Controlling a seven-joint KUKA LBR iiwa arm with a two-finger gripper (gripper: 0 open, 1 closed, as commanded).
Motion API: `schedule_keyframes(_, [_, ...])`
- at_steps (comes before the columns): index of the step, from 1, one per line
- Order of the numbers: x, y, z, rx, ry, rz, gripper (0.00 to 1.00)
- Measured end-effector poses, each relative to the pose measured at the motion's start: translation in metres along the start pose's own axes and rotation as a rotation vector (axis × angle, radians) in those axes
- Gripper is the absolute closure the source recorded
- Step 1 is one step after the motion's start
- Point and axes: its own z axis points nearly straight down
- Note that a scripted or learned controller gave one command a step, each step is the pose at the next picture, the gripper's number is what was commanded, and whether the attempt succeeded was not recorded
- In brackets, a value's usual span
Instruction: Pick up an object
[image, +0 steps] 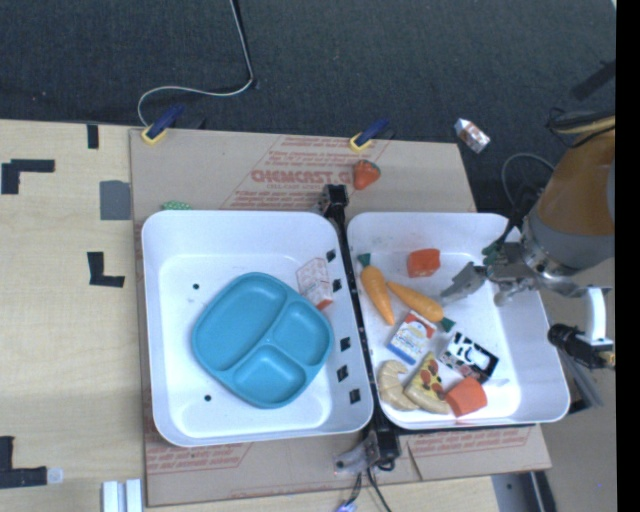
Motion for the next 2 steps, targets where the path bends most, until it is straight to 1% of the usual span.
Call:
schedule_keyframes(1, [0.017,0.055,0.096,0.001,-0.001,0.0,0.0])
schedule_keyframes(2, [0.059,0.123,0.104,-0.005,-0.002,-0.001,0.0])
